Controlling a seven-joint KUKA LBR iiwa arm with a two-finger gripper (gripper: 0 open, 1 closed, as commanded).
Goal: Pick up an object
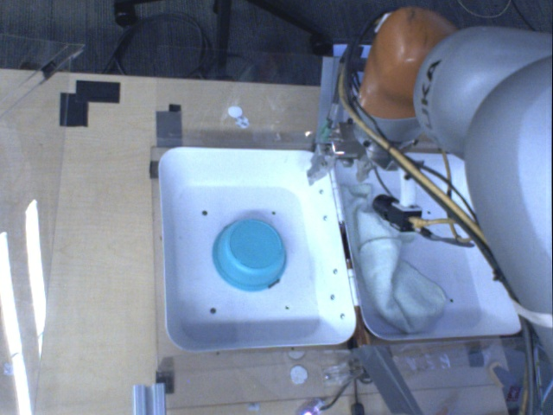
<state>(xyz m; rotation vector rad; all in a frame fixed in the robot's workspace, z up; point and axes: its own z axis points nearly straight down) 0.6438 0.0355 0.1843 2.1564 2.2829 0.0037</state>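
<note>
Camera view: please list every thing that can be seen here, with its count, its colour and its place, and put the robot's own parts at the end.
bins: two, white, side by side on the bench.
bowl: one, light blue, upside down near the middle of the left bin.
cloth: one, pale grey-white, crumpled in the right bin.
bench: one, light wood, under both bins.
black tape marks: two, black, on the bench at upper left.
chair base: one, black, on the dark carpet behind the bench.
arm: one, grey with an orange band, reaching in from the right above the right bin.
hand: one, metallic, at the far edge between the bins; its state is unclear.
</note>
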